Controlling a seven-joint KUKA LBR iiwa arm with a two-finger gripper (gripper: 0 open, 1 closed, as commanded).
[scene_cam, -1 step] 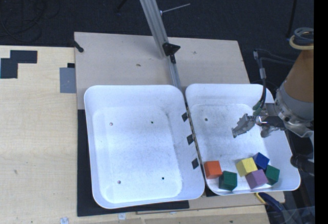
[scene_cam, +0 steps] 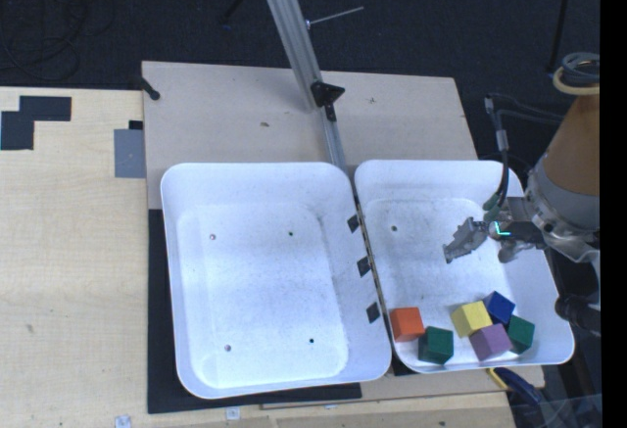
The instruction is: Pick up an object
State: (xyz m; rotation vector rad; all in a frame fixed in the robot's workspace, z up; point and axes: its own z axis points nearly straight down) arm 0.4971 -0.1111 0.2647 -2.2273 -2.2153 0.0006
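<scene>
Several small blocks lie along the front of the right bin [scene_cam: 421,183]: an orange block [scene_cam: 408,322], a dark green one [scene_cam: 436,345], a yellow one [scene_cam: 471,316], a purple one [scene_cam: 489,341], a blue one [scene_cam: 500,305] and another green one [scene_cam: 520,331]. My gripper [scene_cam: 460,242] hangs over the middle of the right bin, behind the blocks and apart from them. Its grey fingers point left, and nothing shows between them.
The left bin [scene_cam: 257,274] sits beside the right one, joined by black clips [scene_cam: 362,265]. A slanted metal rail [scene_cam: 294,34] rises behind the bins. The arm's body [scene_cam: 573,162] stands at the right edge.
</scene>
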